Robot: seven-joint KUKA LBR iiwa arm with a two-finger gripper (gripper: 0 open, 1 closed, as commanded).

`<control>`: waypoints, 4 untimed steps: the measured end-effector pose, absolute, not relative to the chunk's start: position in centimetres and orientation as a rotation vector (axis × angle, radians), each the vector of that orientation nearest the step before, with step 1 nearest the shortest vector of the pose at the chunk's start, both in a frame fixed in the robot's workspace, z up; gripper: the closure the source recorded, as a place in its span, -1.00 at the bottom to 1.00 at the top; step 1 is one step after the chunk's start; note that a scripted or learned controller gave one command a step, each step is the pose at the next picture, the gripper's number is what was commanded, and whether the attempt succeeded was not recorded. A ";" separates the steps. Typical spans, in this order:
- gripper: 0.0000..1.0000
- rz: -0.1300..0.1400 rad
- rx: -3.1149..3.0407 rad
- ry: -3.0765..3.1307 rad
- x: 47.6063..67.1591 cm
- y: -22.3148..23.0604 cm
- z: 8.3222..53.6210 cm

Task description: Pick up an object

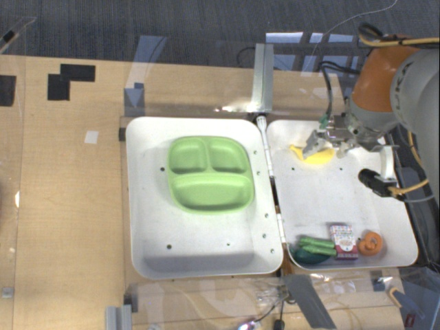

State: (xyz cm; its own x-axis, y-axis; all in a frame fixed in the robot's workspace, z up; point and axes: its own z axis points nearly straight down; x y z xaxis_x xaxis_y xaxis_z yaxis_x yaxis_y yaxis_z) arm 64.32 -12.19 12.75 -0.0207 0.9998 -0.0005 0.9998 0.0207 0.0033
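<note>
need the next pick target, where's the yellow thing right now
In the camera view the yellow thing lies in the right bin, near its far left corner, directly under the claw and far from the items along the near edge.

- Gripper [328, 141] hangs low over a yellow object [315, 156] in the right bin [323, 198].
- Green divided plate [209, 173] lies in the left bin [148, 205].
- Green item [315, 248], small box [343, 240] and orange piece [371, 243] sit along the right bin's near edge.

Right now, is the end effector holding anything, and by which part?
It cannot be told. The end effector is right at the yellow object in the right bin, but the contact is not visible.
</note>
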 end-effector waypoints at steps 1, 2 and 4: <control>-1.00 0.009 2.137 2.293 67.1 -9.1 8.9; -1.00 0.009 2.179 2.250 63.4 -12.7 9.0; -1.00 0.007 2.157 2.275 60.7 -13.1 16.9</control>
